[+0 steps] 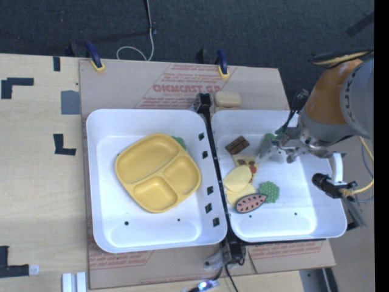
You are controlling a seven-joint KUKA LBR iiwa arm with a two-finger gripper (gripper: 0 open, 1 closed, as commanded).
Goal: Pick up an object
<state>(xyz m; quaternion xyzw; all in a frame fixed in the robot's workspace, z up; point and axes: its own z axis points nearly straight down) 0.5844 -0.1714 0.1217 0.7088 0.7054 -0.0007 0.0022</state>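
My gripper (278, 149) hangs open over the upper middle of the right bin (285, 233), with nothing between its fingers. Left of it lies a brown chocolate-like block (237, 145). Below that are a small brown and yellow piece (245, 162), a pale yellow slice (237, 178), a green leafy piece (268, 191) and a watermelon slice (250, 202). They cluster at the bin's left side, below and left of the gripper.
The left bin (103, 163) holds a yellow divided plate (158, 172) with a green bit (178, 142) peeking out behind it. A beige block (228, 99) lies on the cardboard beyond the bins. The grey and orange arm (331, 111) overhangs the right bin's right side.
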